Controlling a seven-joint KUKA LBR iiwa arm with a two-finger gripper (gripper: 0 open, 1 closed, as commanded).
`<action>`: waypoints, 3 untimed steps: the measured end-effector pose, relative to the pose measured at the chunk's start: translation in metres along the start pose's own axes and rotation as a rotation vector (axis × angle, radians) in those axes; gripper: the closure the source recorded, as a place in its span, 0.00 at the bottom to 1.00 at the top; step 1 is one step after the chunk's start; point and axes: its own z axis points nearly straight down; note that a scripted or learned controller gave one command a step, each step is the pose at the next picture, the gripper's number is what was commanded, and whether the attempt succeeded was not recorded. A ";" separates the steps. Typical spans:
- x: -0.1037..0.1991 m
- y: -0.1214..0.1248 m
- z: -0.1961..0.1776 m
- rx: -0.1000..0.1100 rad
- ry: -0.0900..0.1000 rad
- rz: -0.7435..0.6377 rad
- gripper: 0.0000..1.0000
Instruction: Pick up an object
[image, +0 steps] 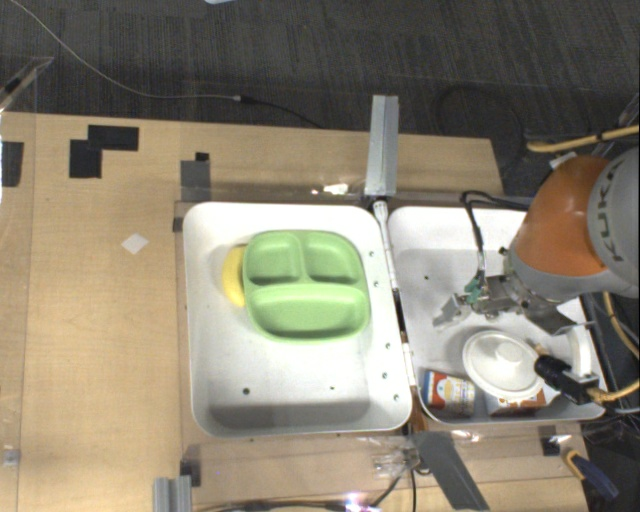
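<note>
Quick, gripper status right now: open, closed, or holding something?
Gripper: cannot be told from this view. It sits low in the right bin, just up and left of the white bowl; nothing is visibly held.

Wooden bench (90, 330) fills frame left and centre, dark carpet (250, 50) along the top. Black tape marks (100, 148) upper left, small white scrap (134, 242) just below them. Thin cable (150, 92) runs across the carpet, top left. Grey metal post (382, 145) stands top centre, at the bins' shared edge.
</note>
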 end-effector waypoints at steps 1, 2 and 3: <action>0.006 -0.033 0.042 -0.028 -0.010 -0.008 0.00; 0.007 -0.034 0.043 -0.025 -0.013 -0.079 0.00; 0.006 -0.031 0.031 -0.033 -0.017 -0.080 1.00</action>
